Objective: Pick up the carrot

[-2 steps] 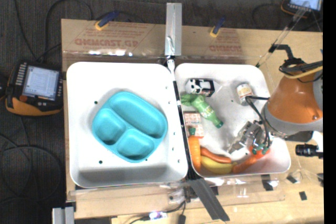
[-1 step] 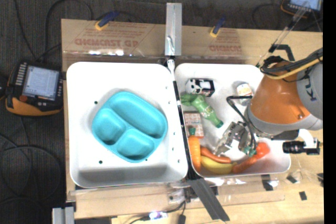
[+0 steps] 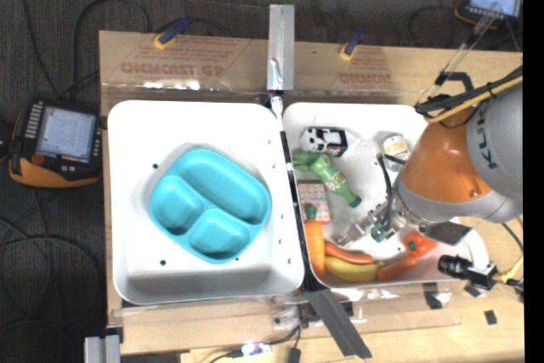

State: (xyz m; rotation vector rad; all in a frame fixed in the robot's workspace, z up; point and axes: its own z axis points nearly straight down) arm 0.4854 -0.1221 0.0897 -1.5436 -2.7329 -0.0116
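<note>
The carrot (image 3: 314,244) is an orange tapered piece lying along the left wall of the right bin (image 3: 299,183), near its front corner. My gripper (image 3: 374,227) hangs low over the front middle of that bin, to the right of the carrot and apart from it. Its metal tip sits just above a banana (image 3: 350,270) and an orange-red piece (image 3: 347,253). The orange wrist band (image 3: 438,170) and grey arm cover the bin's right part.
A green bottle (image 3: 333,176), a black-and-white item (image 3: 323,138) and a small printed packet (image 3: 311,200) lie in the right bin's left half. Another orange piece with a green tip (image 3: 410,251) lies under the wrist. The left bin (image 3: 127,251) holds a blue divided tray (image 3: 210,203).
</note>
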